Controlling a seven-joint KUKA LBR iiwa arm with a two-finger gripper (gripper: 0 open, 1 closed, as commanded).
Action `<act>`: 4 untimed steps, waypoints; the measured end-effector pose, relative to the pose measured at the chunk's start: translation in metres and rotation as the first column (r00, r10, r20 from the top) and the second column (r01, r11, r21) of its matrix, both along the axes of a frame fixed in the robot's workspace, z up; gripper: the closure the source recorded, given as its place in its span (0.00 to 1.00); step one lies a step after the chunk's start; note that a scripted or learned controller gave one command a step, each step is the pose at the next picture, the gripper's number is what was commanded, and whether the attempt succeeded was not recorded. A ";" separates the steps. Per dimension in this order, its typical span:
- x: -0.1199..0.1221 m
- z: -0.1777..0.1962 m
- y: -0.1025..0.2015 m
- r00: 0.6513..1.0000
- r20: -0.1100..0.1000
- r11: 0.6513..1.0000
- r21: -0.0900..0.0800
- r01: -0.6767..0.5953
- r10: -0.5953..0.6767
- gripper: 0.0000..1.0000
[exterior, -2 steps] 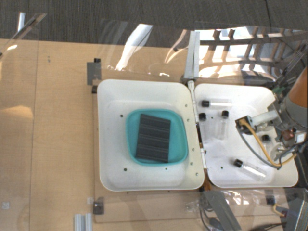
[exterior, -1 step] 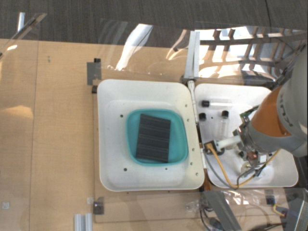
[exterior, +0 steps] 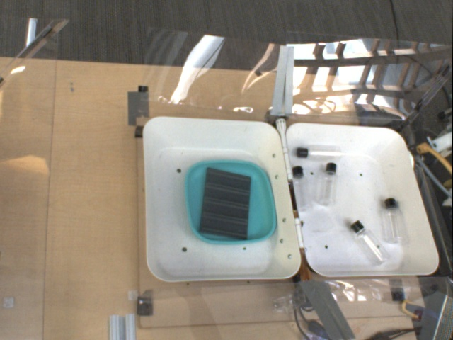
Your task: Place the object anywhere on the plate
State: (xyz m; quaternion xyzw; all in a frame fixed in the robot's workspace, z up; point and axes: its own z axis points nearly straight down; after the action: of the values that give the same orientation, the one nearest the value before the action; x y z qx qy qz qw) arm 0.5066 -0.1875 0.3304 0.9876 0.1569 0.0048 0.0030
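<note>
Nearest to me is the front edge of the wooden table (exterior: 71,211), with a small dark bracket (exterior: 144,304) just in front of the left bin (exterior: 163,253). That bin is white and shallow, with round corners.

Inside it sits a teal plate (exterior: 195,190). It is almost square with soft corners, and it lies in the middle of the bin.

On the plate rests the object (exterior: 226,203). It is a dark grey block, flat, and shaped like a rectangle that is a bit longer than it is wide. Raised lines run across its top from side to side, like ridges. It lies flat and is turned just a little. It covers the middle of the plate, and teal shows all around it. Its near end comes close to the plate's front rim.

Just beside the left bin is the right bin (exterior: 403,190), and their edges touch. In it lie five small clear vials with black caps. Three vials (exterior: 327,183) are near the back left corner. Two more vials (exterior: 367,241) are toward the front right.

As for the end effector, I cannot tell if it is apart or together.
</note>
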 end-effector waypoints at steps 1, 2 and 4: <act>-0.019 -0.085 0.026 0.998 -0.009 0.998 0.005 0.057 -0.057 0.00; -0.017 0.072 0.005 0.994 0.003 0.994 0.000 0.106 -0.106 0.00; -0.018 0.107 -0.018 0.994 0.002 0.994 0.000 0.106 -0.106 0.00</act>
State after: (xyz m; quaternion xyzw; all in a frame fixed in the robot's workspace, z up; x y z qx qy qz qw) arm 0.4890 -0.2057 0.4372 0.9945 0.1042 0.0058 0.0035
